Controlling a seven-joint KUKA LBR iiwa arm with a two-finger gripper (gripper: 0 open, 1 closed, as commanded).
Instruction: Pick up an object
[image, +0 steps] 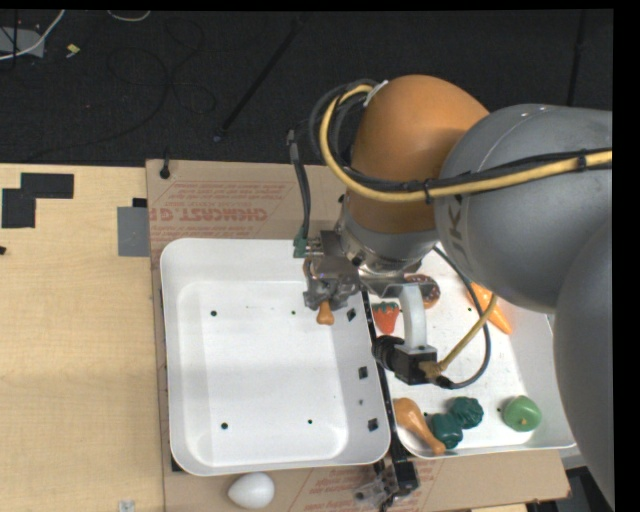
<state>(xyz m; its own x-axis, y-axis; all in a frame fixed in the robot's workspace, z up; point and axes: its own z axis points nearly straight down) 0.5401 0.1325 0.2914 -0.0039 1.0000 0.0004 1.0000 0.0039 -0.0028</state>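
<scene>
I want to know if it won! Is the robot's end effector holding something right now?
End effector: closed on a small orange object, above the left bin.

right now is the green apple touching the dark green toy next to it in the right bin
Apart. The camera view shows bare white bin floor between the green apple and the dark green toy in the right bin.

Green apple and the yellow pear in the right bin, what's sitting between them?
A dark green toy lies between the green apple and the yellow pear, seen in the camera view.
</scene>
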